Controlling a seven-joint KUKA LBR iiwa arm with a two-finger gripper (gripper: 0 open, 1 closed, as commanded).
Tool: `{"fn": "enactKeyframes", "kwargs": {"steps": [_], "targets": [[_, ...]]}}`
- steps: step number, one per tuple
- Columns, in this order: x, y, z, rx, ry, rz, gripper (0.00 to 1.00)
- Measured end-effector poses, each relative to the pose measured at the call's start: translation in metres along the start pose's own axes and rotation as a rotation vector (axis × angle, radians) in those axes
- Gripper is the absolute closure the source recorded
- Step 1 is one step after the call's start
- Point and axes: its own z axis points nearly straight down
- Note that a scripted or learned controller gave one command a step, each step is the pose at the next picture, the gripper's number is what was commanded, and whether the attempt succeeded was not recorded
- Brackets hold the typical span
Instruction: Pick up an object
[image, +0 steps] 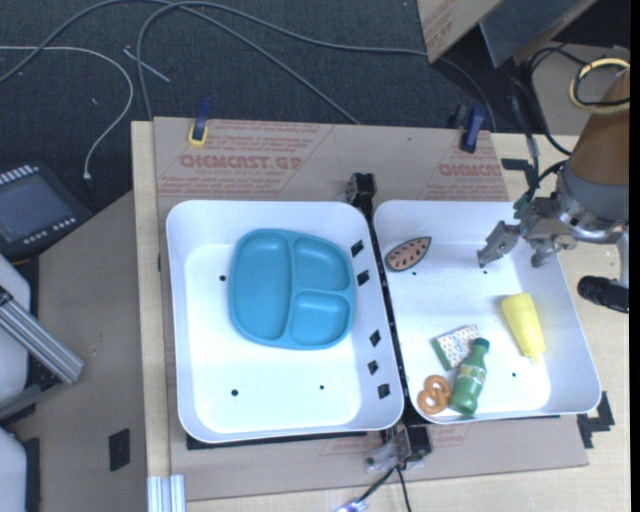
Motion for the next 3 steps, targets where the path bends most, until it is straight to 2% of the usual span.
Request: {"fn": "enactKeyframes", "kwargs": {"steps": [1,3], "targets": [[0.000,0.003,-0.009,-0.015,-0.003,-0.003,0.00],[0.005,-0.006,0.097,-0.009,-0.001,-0.003,0.00]]}}
